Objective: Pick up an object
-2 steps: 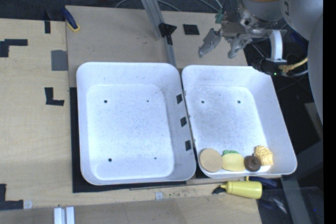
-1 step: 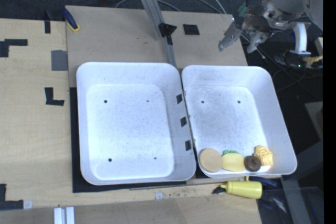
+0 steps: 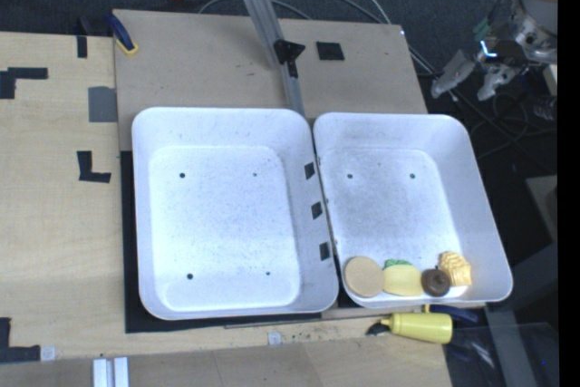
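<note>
Two white bins sit side by side on the bench; the left bin [image 3: 145, 195] has a bare floor, and most of the right bin [image 3: 471, 159] is open too; its things crowd along the near wall: a tan disc [image 3: 363, 276], touching it a yellow lump [image 3: 401, 280] with a bit of green behind, then a dark brown ball [image 3: 436, 283] and a yellow ridged piece [image 3: 454, 267] by the near right corner; a yellow bottle [image 3: 421, 326] lies on the bench just outside that wall; the gripper [image 3: 475, 75] hangs beyond the right bin's far right corner, well apart from the things; its two fingers stand spread apart with nothing between them.
</note>
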You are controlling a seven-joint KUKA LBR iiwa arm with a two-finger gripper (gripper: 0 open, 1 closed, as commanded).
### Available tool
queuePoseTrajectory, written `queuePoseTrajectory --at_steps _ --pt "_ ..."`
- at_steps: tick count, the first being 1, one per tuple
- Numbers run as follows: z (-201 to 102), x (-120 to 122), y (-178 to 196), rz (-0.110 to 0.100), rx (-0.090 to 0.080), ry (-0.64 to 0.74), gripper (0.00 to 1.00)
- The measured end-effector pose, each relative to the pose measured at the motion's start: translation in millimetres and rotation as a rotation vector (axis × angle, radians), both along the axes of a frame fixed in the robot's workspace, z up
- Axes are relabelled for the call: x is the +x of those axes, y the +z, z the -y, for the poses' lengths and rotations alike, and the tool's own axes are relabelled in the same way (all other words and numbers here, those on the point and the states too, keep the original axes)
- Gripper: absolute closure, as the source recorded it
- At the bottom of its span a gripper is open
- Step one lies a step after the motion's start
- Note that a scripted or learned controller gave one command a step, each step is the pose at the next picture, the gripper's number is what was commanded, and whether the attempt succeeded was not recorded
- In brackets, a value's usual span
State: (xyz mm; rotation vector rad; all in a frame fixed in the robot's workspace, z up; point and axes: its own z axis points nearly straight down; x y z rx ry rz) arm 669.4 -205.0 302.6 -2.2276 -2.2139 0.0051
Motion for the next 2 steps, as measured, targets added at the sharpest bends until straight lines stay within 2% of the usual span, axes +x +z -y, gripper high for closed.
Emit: queuePoseTrajectory --at_steps 1,2 --pt "-116.9 -29.0 -47.2 0.002 0.004 0.013 0.00" --pt "-61.5 2.2 -55.4 0.001 0.001 0.003 0.00"
